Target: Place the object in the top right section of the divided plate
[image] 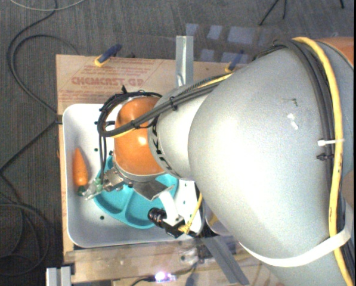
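An orange carrot (79, 167) lies along the left side of the left white bin (76, 219). A teal divided plate (125, 206) sits in the same bin, mostly covered by my arm; its lower left rim shows. My gripper (89, 190) reaches out from under the orange wrist band (136, 139), at the plate's left edge and just below the carrot's near end. The plate's sections are hidden under the wrist.
The big grey arm covers the right bin and most of the right half of the view. Black cables (115, 109) loop above the wrist. A cardboard sheet (115, 79) lies behind the bin, with clamps at its far edge.
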